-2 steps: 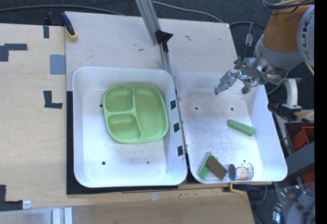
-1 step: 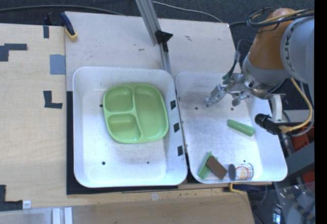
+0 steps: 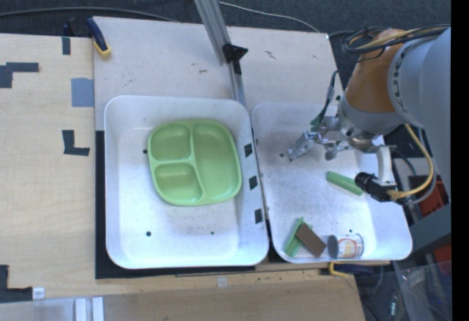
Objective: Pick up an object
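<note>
I have the gripper [image 3: 300, 146] over the right bin [image 3: 275, 198], fingers spread and holding nothing, so I judge this the approach step. The nearest object, a green stick [image 3: 344, 182], lies apart at four o'clock; a brown block [image 3: 311, 242] sits farther at six. Next I'd shift over it, descend, then close.

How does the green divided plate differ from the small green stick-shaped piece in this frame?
The green divided plate is broad and rounded, with three compartments; the small green stick-shaped piece is narrow and plain. The plate lies flat in the left white bin; the stick lies at a slant in the right white bin, just below the gripper. The plate is the paler, yellower green. Both lie loose on a bin floor.
</note>
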You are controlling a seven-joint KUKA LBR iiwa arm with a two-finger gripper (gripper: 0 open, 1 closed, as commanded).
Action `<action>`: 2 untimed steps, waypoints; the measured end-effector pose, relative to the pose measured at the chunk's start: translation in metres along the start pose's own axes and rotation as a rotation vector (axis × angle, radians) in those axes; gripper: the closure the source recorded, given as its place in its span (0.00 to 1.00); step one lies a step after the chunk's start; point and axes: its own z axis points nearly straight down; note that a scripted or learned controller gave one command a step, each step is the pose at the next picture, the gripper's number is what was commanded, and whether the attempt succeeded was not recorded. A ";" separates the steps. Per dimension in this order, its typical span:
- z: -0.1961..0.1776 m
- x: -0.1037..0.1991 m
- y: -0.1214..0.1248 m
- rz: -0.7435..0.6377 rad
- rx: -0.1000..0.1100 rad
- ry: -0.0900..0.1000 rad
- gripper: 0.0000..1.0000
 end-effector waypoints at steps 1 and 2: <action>0.038 0.000 0.000 -0.001 -0.005 -0.001 0.00; 0.027 0.001 0.000 -0.002 -0.005 0.000 1.00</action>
